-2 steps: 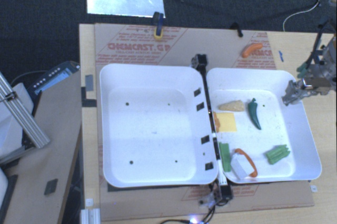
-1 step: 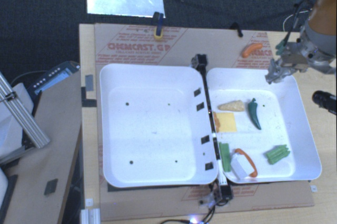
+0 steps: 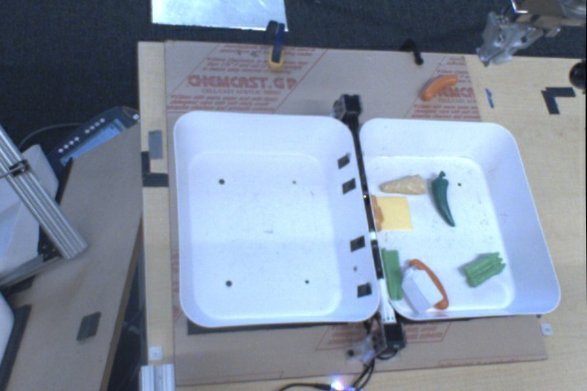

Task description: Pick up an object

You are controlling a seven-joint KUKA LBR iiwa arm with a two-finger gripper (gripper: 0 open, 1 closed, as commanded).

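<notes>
In the camera view, the end effector (image 3: 500, 39) hung at the upper right, high above the surface (image 3: 229, 72) and outside both bins, past the far rim of the right bin (image 3: 527, 196). Whether it was released or clenched could not be told; nothing could be seen gripped in it.

Every candidate for the pick lay below and to the left of the end effector in the frame, toward the camera. Nearest was an orange carrot-like piece (image 3: 439, 86), resting on the surface just beyond the right bin's far rim, its long axis tilted slightly up to the right. Further off, inside the right bin, lay a pale wedge-shaped piece (image 3: 404, 185) with its long axis roughly across the frame, and just beside it a dark green pepper (image 3: 443, 198) with its long axis running away from the end effector toward the near rim. A flat yellow square (image 3: 393, 214) sat further left, against the bin's inner wall. Furthest from the end effector, along the near side of the bin, were a green ridged piece (image 3: 483, 269), a green strip (image 3: 392, 273), and a grey block with an orange loop (image 3: 424, 288). The left bin (image 3: 197, 196) lay well apart on the far side from the end effector.

Judging from this, the pick had not begun: the arm would need to travel left and toward the camera, then descend, with the pepper and the pale wedge the closest in-bin choices.
</notes>
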